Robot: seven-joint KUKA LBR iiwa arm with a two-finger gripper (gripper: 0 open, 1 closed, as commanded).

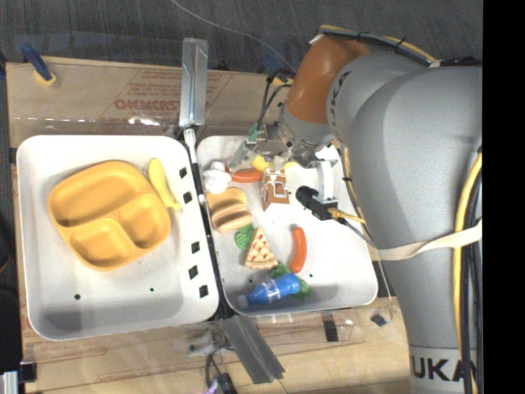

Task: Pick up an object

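While the gripper (264, 148) is lowered at the far end of the right bin (353, 261), toy food is piled below it; whether it is open cannot be told.

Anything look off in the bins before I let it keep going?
Nothing looks spilled or broken. The one oddity: a banana leans against the yellow divided tray in the left bin, apart from the other toy food, such as the pizza slice and sausage, piled in the right bin.
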